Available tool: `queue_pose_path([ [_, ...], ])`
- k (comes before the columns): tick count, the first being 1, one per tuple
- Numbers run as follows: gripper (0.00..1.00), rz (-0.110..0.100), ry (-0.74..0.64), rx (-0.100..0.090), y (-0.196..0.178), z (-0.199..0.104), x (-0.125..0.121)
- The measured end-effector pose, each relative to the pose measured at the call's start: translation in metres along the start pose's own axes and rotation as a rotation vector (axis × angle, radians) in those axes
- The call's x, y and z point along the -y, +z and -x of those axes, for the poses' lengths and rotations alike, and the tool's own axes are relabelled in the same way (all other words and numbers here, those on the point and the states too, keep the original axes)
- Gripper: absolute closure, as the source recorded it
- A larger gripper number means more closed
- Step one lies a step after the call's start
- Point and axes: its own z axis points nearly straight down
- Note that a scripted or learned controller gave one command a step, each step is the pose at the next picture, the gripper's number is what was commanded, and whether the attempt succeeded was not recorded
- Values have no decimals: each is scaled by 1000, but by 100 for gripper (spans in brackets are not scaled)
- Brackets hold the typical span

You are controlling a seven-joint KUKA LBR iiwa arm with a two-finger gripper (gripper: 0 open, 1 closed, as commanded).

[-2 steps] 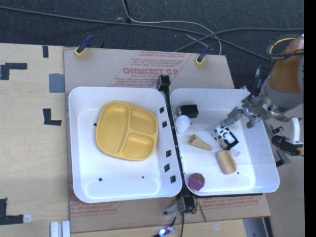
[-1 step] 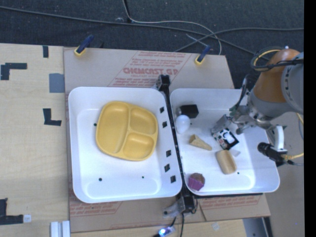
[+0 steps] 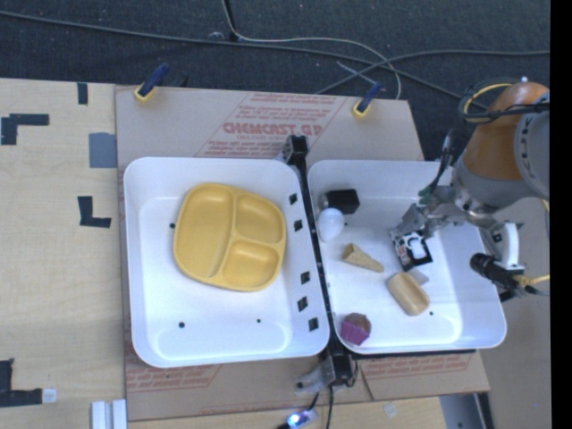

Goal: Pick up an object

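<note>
Sitting in the left bin (image 3: 147,266) is a yellow plate with three parts (image 3: 229,236). Next, in the right bin (image 3: 474,324), come a black block (image 3: 342,200), a white ball (image 3: 332,223), a tan wedge (image 3: 362,257), a purple lump (image 3: 356,329) and a tan roll (image 3: 407,293). Over them hangs the gripper (image 3: 413,250) (I cannot tell how wide its fingers are), with nothing seen in its grip.
</note>
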Motion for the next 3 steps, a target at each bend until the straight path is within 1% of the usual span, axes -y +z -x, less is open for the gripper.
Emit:
queue_pose_path([
  [1,100,5,1,0,-46,0,-9],
  [2,100,5,1,0,-90,-2,-4],
  [3,100,7,0,1,-143,-3,-6],
])
